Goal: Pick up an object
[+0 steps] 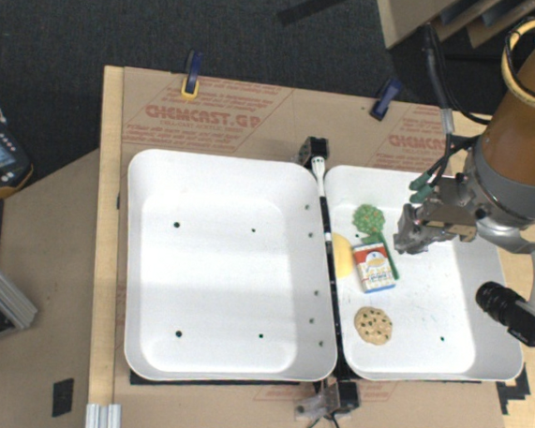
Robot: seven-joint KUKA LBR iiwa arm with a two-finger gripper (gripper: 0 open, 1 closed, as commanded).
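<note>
My dark two-finger gripper (414,239) hangs over the right shallow white plastic bin (452,353); I cannot tell its state. Just left of it lie a green leafy toy (370,218), a pale yellow piece (341,255) and a small red-and-white carton (374,268), with a round brown cookie (373,325) nearer the front.

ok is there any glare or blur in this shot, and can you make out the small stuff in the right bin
In the camera view, the left bin shows a bright washed-out patch on its floor; the arm at upper right looks soft and slightly blurred; the green piece, small carton and cookie in the right bin read clearly, though the carton's print is too small to read.
</note>
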